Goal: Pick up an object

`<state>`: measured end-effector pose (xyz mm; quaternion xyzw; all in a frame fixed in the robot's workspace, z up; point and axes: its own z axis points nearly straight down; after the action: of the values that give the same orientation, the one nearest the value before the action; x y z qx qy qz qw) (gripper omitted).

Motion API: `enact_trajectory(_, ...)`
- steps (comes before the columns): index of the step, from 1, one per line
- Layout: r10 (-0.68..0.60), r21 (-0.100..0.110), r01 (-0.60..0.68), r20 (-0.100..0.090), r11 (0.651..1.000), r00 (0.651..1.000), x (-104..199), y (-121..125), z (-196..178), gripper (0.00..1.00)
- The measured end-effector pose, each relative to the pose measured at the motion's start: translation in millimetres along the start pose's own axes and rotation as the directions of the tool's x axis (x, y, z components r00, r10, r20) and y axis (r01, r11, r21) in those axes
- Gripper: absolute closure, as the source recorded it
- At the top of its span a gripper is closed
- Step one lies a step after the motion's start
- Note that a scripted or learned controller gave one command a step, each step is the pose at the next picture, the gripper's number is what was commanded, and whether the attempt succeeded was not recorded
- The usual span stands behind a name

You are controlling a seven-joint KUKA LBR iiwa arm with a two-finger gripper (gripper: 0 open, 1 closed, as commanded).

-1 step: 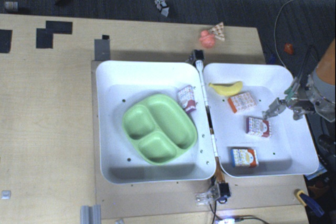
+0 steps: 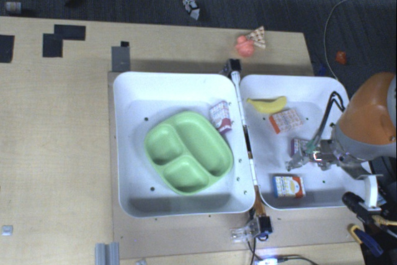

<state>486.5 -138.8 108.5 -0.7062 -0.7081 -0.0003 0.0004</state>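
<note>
Inspected the bench from above. Found two white bins side by side at mid-frame: left bin [image 2: 132, 110] and right bin [image 2: 265, 155].

Noted in the left bin a green divided plate [image 2: 189, 152], with a small wrapped packet [image 2: 220, 116] touching its upper right rim.

Noted in the right bin three loose items: a banana [image 2: 268, 105] near the upper left corner, an orange packet [image 2: 286, 120] just below and right of it, and a small carton [image 2: 288, 185] lying flat near the lower wall.

Located the arm [image 2: 371, 118] entering from the right of the frame, with the gripper [image 2: 305, 156] low over the right bin's floor, between the orange packet and the small carton, apart from both. Could not tell whether the gripper was released or clenched; saw nothing clearly held in it.

Judged the pick not yet made. Assessed the small carton as the nearest candidate: probably light, fairly stiff, flat-sided, likely to slide on the smooth bin floor if nudged. Recommended taking it across its two shorter sides, squarely. Assessed the orange packet as soft and crinkly, prone to slipping from a pinch. Assessed the banana as rounded, likely rigid, best taken across its middle.
</note>
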Motion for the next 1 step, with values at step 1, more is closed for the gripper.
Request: enact_trajectory(1,0.001,-0.009,-0.001,0.003,1.000,1.000,48.3,2.7,21.4,0.00)
